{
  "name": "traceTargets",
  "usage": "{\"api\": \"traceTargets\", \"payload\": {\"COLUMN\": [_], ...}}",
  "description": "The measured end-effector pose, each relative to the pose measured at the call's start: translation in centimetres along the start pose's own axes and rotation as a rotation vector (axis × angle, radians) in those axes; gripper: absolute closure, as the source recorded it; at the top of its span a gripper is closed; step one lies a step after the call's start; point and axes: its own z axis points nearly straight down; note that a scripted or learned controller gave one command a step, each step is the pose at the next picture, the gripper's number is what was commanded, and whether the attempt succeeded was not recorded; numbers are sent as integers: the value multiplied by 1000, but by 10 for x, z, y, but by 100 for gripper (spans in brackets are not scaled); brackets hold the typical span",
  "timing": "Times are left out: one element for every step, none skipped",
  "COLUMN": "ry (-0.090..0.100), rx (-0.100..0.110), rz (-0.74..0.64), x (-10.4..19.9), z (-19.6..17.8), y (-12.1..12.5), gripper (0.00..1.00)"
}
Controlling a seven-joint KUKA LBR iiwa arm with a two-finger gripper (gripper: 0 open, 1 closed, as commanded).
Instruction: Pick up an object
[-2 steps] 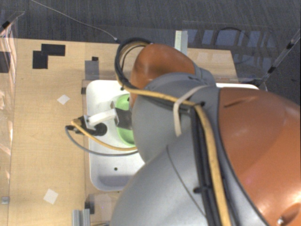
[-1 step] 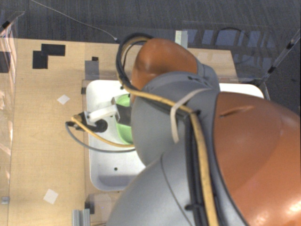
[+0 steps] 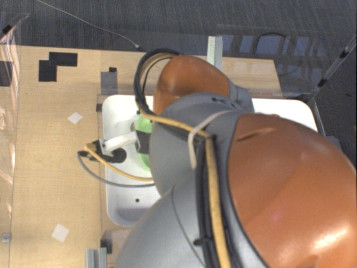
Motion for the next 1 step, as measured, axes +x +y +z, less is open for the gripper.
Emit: {"api": "traceTargets", "payload": {"ry": [3], "rx": [0], "rz": [-513], "x": [1], "z": [-53], "y": [0], "gripper": [100]}}
